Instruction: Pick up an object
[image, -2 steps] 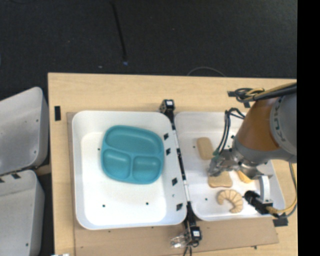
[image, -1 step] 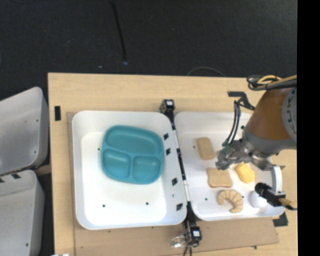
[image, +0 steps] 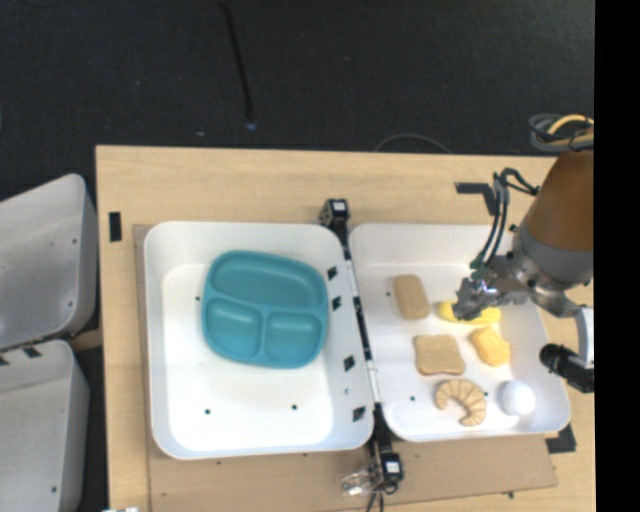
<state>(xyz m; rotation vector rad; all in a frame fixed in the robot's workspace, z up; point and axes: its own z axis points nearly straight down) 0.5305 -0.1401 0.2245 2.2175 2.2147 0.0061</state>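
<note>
Banana (image: 468, 314) lies right under the claw (image: 473, 298); I cannot tell the claw's state. Cheese (image: 491, 346) sits just below, bread (image: 410, 296) left.

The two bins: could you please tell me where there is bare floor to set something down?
Left bin: bare floor around the teal plate, widest along its near edge. Right bin: crowded with food under the tool; a bare strip lies beside the divider.

Yellow banana-like piece (image: 478, 316), right bin, partly hidden, beside orange-yellow chunk (image: 491, 346).
</note>
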